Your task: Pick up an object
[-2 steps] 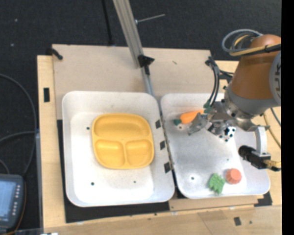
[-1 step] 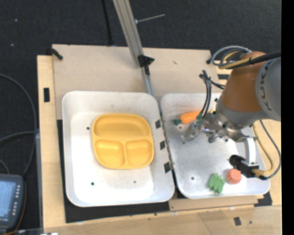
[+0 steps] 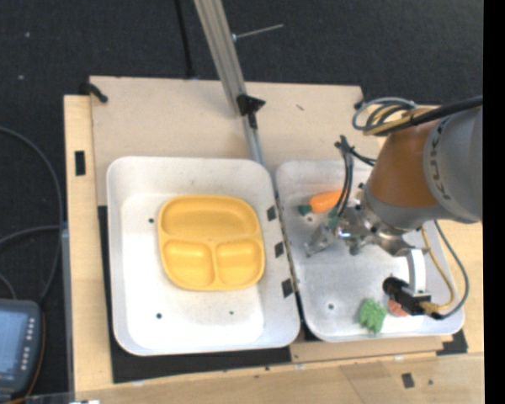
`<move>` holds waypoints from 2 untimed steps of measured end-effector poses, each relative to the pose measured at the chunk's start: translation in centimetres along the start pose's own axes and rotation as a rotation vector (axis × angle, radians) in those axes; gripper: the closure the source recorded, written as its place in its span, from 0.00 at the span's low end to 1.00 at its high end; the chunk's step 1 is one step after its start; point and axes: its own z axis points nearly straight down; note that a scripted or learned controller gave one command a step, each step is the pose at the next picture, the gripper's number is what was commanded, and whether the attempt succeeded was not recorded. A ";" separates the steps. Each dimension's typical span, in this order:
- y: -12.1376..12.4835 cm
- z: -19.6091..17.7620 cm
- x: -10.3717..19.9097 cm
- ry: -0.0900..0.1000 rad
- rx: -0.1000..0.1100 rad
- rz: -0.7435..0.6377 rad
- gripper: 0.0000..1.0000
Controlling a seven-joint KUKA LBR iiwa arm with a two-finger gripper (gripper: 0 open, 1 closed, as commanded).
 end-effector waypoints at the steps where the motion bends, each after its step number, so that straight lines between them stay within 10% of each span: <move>1: 0.2 -1.4 -0.1 0.001 -0.008 0.005 1.00; 2: -0.5 -7.1 -0.3 0.000 -0.012 0.002 1.00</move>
